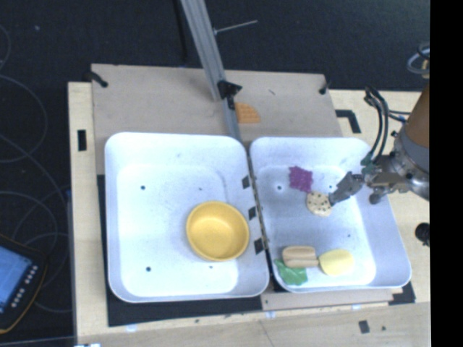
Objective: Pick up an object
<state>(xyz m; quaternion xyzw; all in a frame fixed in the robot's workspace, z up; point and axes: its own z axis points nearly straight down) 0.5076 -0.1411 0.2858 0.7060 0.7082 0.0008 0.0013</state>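
Yellow bowl (pixel 217 230) in left bin (pixel 123 165), purple scrap (pixel 300 177) in right bin (pixel 383 251)

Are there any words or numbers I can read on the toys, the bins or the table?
None: no word, number or label can be read anywhere.
The small orange tag on the brown board is too blurred to tell if it bears writing.
The glowing blue screen at the bench's left edge is too small to read.
The round yellow bowl, purple scrap and speckled round cookie are plain.
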